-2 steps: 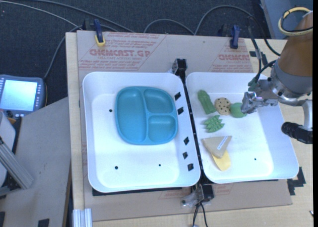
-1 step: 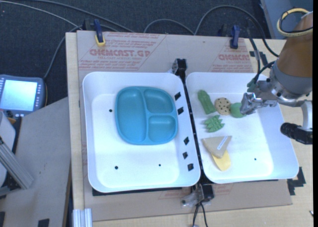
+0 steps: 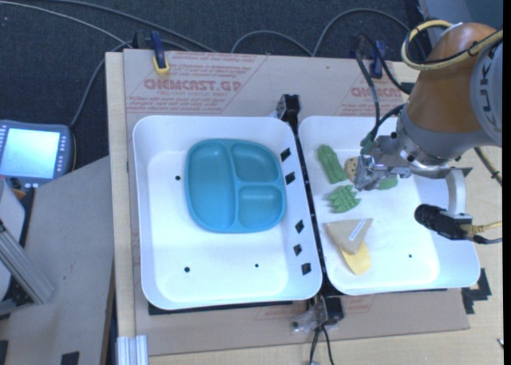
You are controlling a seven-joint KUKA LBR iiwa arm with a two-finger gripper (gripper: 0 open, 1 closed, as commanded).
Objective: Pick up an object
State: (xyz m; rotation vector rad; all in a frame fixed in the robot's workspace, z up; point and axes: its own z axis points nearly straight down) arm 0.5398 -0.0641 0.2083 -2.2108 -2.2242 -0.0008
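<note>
Gripper (image 3: 369, 177) low in right bin (image 3: 415, 271), green toy (image 3: 342, 197) just beside (perhaps touching)

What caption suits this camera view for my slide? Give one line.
KUKA arm's hand low in the right bin among green toy pieces; blue divided plate lies in the left bin.

Gripper (image 3: 369, 175) low in right bin (image 3: 415, 275), among toy foods (image 3: 343, 198).

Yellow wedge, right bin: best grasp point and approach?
Take the wedge from above, pinching across its narrow width near the middle. It lies flat on the bin floor, long axis diagonal, with open floor on both long sides. The gripper sits further back, by the green pieces.
</note>
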